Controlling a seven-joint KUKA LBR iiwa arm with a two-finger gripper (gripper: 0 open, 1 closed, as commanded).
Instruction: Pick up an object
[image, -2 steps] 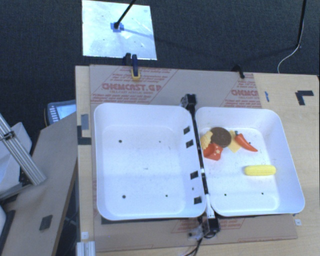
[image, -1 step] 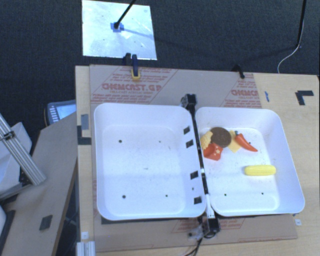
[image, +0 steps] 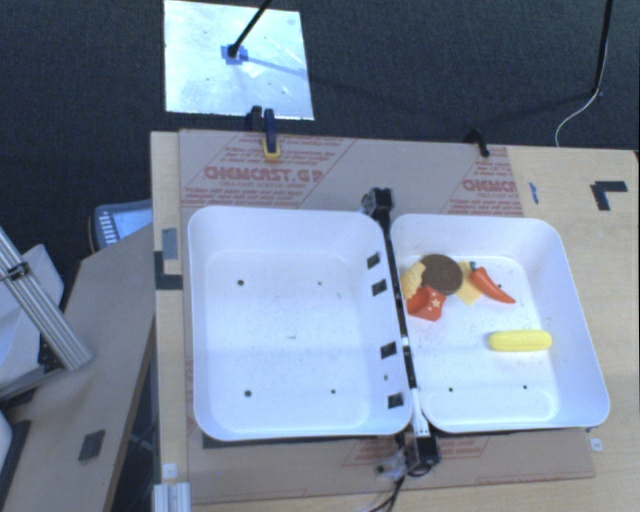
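The right bin holds a small cluster of toy food near its upper left. A brown round disc lies on top of a yellow piece and beside a red block. An orange-red carrot-like piece lies just right of the disc, with a pale yellow wedge between them. A yellow corn-like cylinder lies apart, lower right of the cluster.
The left bin sits beside the right one, joined along a black clipped seam. Both rest on a brown board. A shiny metal plate lies on the dark floor behind. An aluminium rail stands at the left.
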